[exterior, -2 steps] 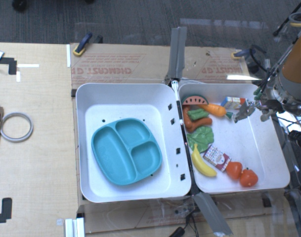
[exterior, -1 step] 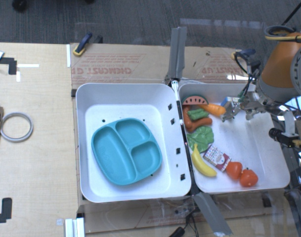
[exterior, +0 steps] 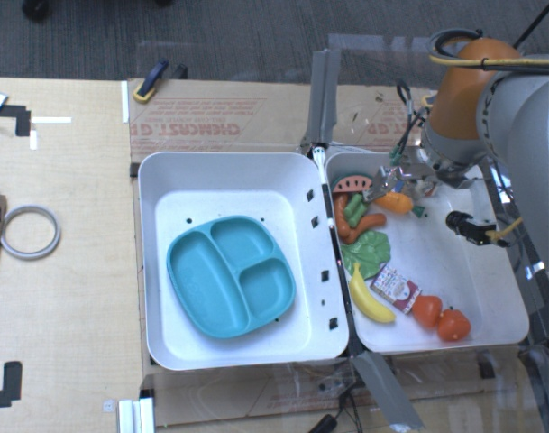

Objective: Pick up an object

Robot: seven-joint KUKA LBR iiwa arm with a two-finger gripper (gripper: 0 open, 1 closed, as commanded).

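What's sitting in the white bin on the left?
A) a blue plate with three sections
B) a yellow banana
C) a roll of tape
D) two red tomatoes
A: the blue plastic plate with three sections lies alone in the left shallow white bin; the toy food is in the right one.

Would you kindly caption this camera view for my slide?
Gripper over toy food in the right bin; blue divided plate in the left bin.

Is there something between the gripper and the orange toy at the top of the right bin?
Nothing visible stands between them. The gripper sits right over the orange toy, with the carrot and watermelon slice lying just beside it.
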